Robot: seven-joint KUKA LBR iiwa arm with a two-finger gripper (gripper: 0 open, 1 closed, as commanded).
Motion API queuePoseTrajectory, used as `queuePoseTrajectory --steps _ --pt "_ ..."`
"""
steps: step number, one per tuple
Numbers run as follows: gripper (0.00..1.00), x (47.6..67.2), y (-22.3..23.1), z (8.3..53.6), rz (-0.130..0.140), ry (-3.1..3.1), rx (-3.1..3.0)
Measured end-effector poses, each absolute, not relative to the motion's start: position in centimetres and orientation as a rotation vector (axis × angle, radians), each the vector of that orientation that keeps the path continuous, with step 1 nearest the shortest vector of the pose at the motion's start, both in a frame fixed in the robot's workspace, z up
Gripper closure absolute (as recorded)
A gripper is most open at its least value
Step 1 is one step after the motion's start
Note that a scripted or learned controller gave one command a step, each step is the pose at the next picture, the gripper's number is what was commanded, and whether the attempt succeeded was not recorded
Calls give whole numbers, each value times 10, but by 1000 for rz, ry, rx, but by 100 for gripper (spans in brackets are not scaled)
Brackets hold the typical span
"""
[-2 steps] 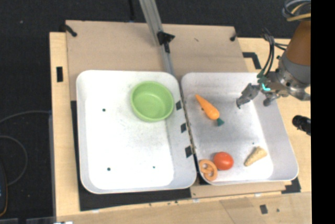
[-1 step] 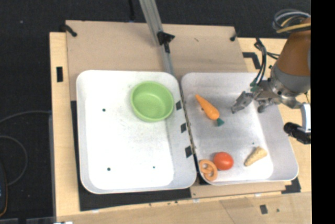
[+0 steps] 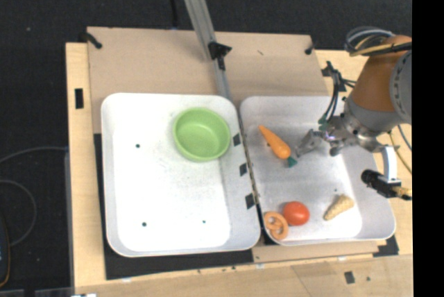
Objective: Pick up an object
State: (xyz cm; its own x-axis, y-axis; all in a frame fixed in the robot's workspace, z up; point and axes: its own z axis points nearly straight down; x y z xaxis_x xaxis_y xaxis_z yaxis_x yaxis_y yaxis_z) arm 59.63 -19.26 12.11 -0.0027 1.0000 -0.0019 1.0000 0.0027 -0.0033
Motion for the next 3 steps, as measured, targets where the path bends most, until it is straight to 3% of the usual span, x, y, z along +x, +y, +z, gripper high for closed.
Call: queuePoseTrajectory --steps 1,2,3 --pt "0 596 -194 101 3 -2223 -2223" --pt "100 597 -195 113 -1 -2224 -2226" --pt "100 603 -203 161 -5 -2225 -2227"
